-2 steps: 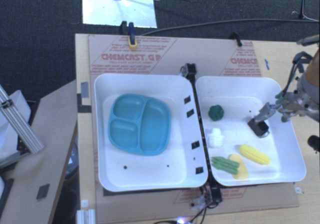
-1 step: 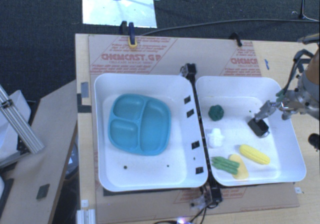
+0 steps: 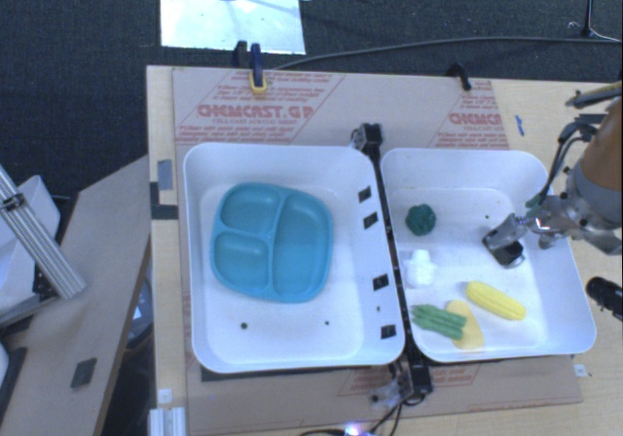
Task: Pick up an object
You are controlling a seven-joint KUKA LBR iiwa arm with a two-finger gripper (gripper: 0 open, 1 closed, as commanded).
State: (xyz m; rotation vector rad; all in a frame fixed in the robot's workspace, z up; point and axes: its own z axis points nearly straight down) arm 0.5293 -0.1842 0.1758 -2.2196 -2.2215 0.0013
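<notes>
The blue plate lies in the left bin. Right of the plate, in the right bin, lie the green ball and, further right, the corn. The jaws hover above the corn; whether wide or narrow, I cannot tell. They should descend straight, centred over it.

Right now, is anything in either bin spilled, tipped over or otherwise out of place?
Nothing stands out. The blue divided plate lies flat in the left bin. In the right bin the green ball, white piece, corn cob and green bean pod lie apart from the hand.
</notes>
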